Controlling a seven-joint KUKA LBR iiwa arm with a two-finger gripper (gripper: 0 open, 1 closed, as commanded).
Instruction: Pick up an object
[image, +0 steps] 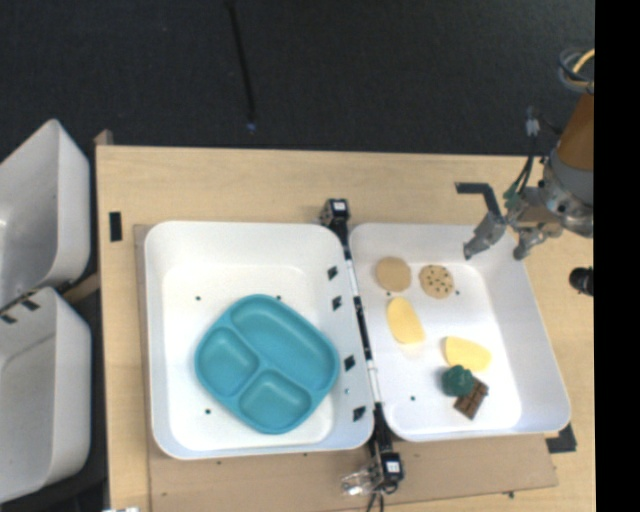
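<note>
The pincer (497, 240) hangs open and holds nothing above the right bin's (520, 300) far corner, well apart from the cookie (436, 281) below.

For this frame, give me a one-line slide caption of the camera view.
End effector open above right bin's far corner; food pieces in it, teal divided plate in left bin.
</note>
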